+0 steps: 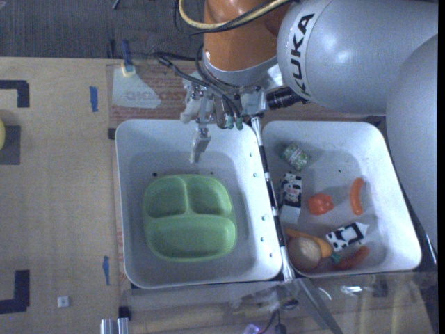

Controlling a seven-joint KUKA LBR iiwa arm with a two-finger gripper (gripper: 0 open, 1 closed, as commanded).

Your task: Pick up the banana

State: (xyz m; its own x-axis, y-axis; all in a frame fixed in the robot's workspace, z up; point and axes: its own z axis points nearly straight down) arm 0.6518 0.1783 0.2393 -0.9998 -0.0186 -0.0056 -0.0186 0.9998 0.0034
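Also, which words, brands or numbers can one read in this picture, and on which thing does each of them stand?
"KUKA": black letters on the grey arm, running down its side.
Clear sheet behind the left bin: a pale mark, too blurred to read.
Black-and-white packets in the right bin: pattern, nothing readable.

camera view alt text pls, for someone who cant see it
A grey and orange KUKA arm's gripper hangs over the far edge of the left bin, above a green divided plate lying flat inside. The right bin holds small toy foods, among them an orange piece and an onion; no banana can be made out.
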